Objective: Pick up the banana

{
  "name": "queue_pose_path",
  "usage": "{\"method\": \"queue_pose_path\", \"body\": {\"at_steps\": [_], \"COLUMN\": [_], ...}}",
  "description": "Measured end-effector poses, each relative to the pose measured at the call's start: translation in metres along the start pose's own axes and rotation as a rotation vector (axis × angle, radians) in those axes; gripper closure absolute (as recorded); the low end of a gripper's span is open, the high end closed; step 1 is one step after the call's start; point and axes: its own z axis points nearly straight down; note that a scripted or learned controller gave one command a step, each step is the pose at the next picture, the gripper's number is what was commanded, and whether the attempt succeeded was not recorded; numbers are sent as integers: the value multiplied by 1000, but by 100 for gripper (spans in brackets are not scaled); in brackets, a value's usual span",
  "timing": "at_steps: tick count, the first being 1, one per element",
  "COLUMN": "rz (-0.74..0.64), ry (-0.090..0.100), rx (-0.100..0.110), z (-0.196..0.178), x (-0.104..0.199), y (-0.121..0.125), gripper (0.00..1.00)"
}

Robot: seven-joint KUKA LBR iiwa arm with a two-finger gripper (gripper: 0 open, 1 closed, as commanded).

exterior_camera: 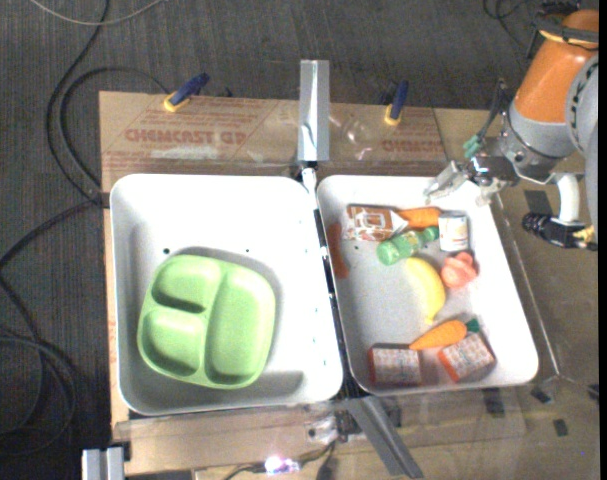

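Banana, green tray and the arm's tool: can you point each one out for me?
banana (pixel 427 283): camera view, on the middle of its yellow body, in the right bin.
green tray (pixel 209 317): camera view, on its centre divider, in the left bin.
tool (pixel 453 180): camera view, at its tips, above the right bin's far edge.

Dark grey carpeted floor (pixel 233 28) (crossed by loose black cables (pixel 68 118)) surrounds a brown cardboard-covered bench top (pixel 233 133), evenly lit.
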Motion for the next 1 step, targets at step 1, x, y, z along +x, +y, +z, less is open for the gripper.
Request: {"method": "queue_pose_path", "body": {"at_steps": [1], "rz": [80], "ry": [-9], "rx": [-31], "z": [71], "x": [35], "y": [-66], "gripper": [0]}}
